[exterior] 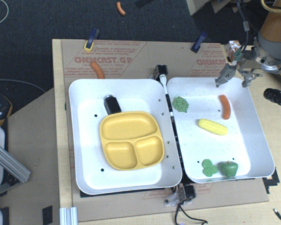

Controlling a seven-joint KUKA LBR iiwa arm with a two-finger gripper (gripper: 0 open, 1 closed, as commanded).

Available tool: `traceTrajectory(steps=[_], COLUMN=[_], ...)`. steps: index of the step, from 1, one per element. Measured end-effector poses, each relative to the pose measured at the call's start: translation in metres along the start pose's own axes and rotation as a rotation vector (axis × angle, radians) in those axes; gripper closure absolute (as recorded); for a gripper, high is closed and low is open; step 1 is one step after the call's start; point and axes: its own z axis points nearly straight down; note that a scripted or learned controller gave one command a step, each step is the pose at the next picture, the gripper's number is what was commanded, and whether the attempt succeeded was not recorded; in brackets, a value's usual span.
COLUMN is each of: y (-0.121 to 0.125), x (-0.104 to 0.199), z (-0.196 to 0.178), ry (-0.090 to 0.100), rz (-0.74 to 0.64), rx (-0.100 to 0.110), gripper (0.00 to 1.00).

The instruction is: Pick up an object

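Observation:
My gripper [233, 81] hangs over the far edge of the right bin [257, 139], its two fingers spread open with nothing between them. In that bin, a red sausage [225, 107] lies just below the gripper. A yellow corn cob [212, 127] rests near the middle and a green broccoli floret [180, 104] sits at the far left. At the near edge are a second green floret [208, 168] and a green pepper [229, 168], side by side.
The left bin [82, 139] holds a yellow divided plate [131, 139] and a small black object [112, 104]. An orange sausage [98, 69] lies on the bench behind the left bin. Blue clamps [90, 40] grip the board's far edge.

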Motion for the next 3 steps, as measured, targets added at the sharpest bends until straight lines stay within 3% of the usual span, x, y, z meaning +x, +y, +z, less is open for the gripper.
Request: traceTrajectory(steps=[1, 3], y=[0.003, -0.002], x=[0.0, 0.003], z=[-0.008, 0.095], ry=[-0.003, -0.001], rz=[-0.002, -0.002], rx=[-0.014, -0.006], gripper=[0.0, 0.0])
